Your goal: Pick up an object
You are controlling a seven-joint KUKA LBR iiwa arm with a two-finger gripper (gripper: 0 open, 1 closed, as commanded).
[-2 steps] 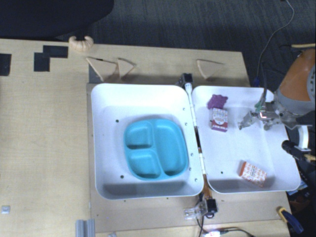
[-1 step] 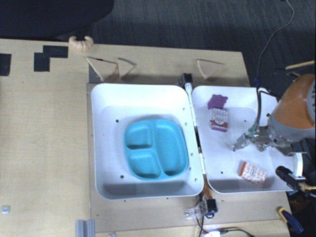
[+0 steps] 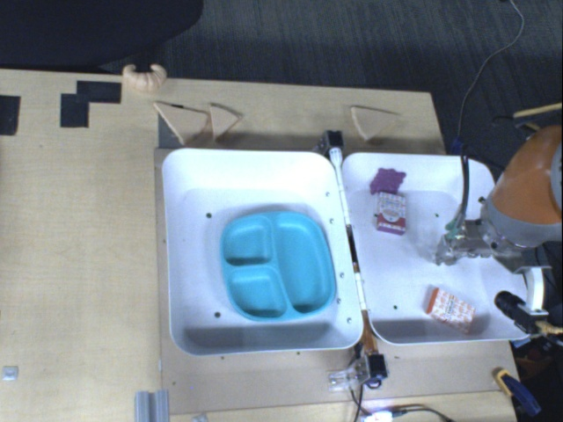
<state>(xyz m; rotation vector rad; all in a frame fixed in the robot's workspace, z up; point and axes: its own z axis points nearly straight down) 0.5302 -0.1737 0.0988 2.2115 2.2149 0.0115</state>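
Counter (image 3: pixel 79 262): one, light wood, carrying both bins side by side.
Bins: two, shallow and white; left bin (image 3: pixel 189 236), right bin (image 3: pixel 493 328), their inner rims touching along the middle.
Arm (image 3: pixel 532 196): one, grey with an orange band, entering from the right over the right bin's right edge.
Left bin contents: one blue divided tray (image 3: pixel 277 264) with three compartments, lying flat near the bin's middle.
Right bin contents: three small items.
Item 1: red and white packet (image 3: pixel 391 213), in the upper left part of the right bin.
Item 2: orange and white packet (image 3: pixel 450 308), near the bin's lower rim, tilted.
Item 3: purple piece (image 3: pixel 387 181), just above the red and white packet, touching or nearly so.
Hand (image 3: pixel 449 251): one, low over the right bin's floor between the two packets, apart from both; cannot tell whether it is apart or together; nothing visibly held.
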